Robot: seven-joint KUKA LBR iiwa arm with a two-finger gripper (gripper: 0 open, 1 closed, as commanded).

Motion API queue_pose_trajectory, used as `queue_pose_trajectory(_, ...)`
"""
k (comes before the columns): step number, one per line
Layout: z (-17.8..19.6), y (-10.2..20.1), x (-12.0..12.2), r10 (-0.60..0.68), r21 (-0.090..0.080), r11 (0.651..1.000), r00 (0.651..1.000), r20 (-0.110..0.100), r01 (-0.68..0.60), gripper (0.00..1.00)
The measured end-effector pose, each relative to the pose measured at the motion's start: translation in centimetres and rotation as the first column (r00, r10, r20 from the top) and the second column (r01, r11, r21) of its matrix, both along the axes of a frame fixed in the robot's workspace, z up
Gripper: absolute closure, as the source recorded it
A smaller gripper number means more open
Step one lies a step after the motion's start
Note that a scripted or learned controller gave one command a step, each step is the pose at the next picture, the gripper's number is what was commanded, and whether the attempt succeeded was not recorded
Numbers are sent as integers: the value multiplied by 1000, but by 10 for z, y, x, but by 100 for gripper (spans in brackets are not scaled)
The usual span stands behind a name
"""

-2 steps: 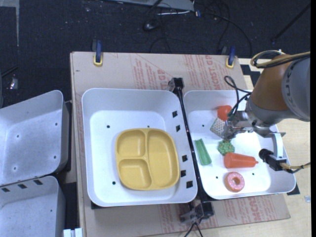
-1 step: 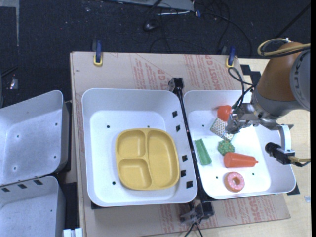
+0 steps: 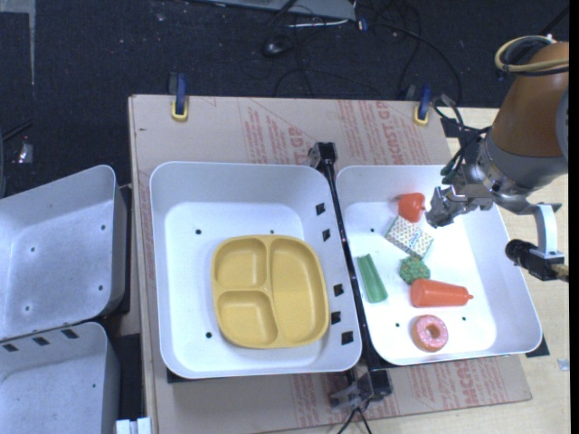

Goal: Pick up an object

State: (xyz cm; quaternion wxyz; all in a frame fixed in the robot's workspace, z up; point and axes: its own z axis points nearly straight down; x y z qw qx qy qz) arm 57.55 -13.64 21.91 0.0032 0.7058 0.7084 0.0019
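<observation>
The right bin holds several small items: a red-orange piece at the back, a patterned white block, a green stick, a green broccoli-like piece, an orange carrot and a pink ringed doughnut. My gripper hangs over the back of this bin, just right of the red-orange piece and above the patterned block. Nothing shows between its fingers.
The left bin holds a yellow three-compartment plate. A black divider runs between the bins. Two clamps hold the board at the back. Spare white bin lids lie at far left.
</observation>
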Motion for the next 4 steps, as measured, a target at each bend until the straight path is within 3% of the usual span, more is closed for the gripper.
queue_pose_trajectory(1, 51, 0, 12, 0, 0, 1000, 1000, -1, 0, 100)
queue_pose_trajectory(2, 46, 50, 9, 3, 3, 1000, 1000, -9, -3, 100)
queue_pose_trajectory(4, 41, 160, 38, 4, 3, 1000, 1000, -5, -4, 100)
